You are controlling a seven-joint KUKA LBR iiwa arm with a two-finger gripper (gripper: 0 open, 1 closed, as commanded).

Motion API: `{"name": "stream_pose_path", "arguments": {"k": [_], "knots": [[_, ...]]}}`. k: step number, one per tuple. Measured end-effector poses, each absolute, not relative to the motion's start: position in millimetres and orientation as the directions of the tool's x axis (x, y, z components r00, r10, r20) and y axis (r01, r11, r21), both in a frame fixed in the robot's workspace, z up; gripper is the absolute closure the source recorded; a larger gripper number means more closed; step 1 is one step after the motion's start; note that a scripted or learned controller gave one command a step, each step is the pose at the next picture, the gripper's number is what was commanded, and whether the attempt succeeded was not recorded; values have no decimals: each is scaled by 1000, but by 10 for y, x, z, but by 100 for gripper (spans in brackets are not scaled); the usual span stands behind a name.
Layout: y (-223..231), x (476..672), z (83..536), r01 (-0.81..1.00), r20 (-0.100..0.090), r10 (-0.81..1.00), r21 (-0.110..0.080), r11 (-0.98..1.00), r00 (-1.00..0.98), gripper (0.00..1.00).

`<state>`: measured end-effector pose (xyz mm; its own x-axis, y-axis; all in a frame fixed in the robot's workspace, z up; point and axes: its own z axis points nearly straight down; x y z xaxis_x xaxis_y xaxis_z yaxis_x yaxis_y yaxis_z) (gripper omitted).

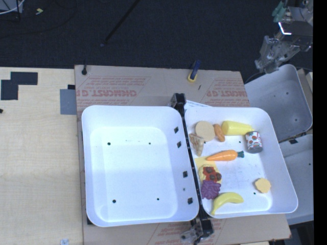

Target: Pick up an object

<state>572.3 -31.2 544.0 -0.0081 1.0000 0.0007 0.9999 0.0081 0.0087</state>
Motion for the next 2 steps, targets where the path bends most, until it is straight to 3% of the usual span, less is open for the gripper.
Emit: {"name": "stream_pose_path", "arguments": {"k": [1, 2], "knots": [[-793, 6216, 5368, 1000, -2, 1000, -1, -2, 2, 100], [-136, 5271, 5368, 1000, 1, 1000, -8, 4, -4, 100]]}}
